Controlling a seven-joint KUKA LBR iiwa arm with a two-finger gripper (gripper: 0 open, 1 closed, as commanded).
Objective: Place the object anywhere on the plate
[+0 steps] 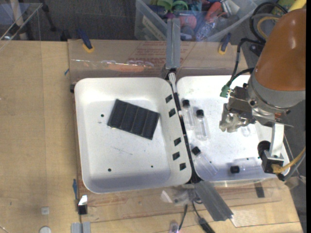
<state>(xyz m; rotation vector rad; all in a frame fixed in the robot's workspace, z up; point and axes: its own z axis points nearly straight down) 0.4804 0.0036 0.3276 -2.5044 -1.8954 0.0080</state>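
Lying left of end effector (234, 124): vial (200, 124)

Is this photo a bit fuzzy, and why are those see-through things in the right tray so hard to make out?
In the camera view, the whole frame is soft and grainy. The right bin looks washed out by bright light, so its clear items nearly vanish but for dark caps. The dark ribbed plate in the left bin stands out sharply. The arm looms large and blurred.

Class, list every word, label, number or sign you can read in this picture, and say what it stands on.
None can be read.
The dark ribbed plate in the left bin bears no text.
The faint reddish marks on the taped sheet behind the bins are too blurred to read.
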